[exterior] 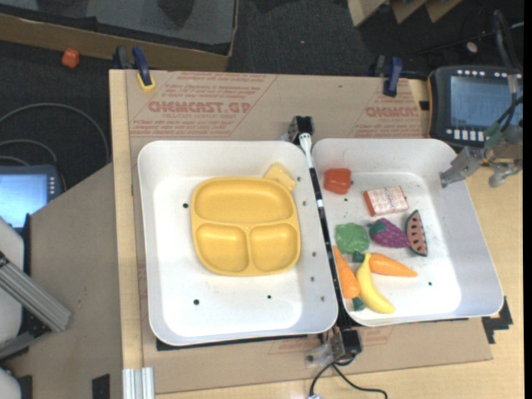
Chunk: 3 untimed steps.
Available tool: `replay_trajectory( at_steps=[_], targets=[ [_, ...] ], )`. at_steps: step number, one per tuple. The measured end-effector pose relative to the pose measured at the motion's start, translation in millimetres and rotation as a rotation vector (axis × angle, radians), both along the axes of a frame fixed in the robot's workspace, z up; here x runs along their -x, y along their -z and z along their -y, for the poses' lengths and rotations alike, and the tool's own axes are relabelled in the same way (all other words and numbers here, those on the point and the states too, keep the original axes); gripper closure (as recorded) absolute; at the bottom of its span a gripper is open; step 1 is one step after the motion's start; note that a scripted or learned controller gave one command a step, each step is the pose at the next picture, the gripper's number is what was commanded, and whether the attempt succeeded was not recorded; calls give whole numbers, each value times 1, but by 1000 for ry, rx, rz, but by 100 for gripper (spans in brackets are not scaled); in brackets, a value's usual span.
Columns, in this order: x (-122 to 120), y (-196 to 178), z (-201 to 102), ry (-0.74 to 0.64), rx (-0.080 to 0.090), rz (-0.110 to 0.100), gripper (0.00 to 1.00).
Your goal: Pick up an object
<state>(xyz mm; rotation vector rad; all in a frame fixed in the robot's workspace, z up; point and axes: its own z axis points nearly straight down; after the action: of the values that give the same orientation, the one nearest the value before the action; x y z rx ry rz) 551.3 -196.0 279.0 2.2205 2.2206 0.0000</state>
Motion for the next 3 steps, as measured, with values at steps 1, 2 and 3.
replay_trajectory(
  at_steps=[1,2,3],
  targets=[
    [-21,173,-17,-3,-5,-10,0],
    [-12,196,-8,1,-3,-6,0],
    [-14,184,-8,1,-2,-1,100]
  ],
)
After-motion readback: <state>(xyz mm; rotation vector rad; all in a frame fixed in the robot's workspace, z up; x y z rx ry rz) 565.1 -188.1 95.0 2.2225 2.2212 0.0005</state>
